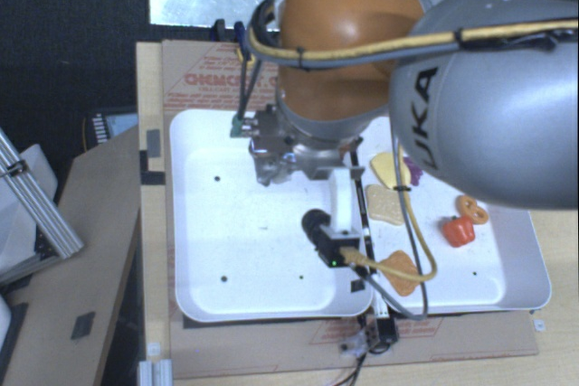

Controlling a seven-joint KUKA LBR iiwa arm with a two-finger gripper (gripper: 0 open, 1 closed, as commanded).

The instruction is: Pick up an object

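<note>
Red toy [459, 231] in right bin [520, 280], well right of claw [271, 165].

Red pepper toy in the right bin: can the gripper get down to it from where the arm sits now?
Probably yes. The red pepper toy lies apart from its neighbours on the right bin floor with open floor around it, while the gripper sits over the left bin, so the arm must swing across.
</note>
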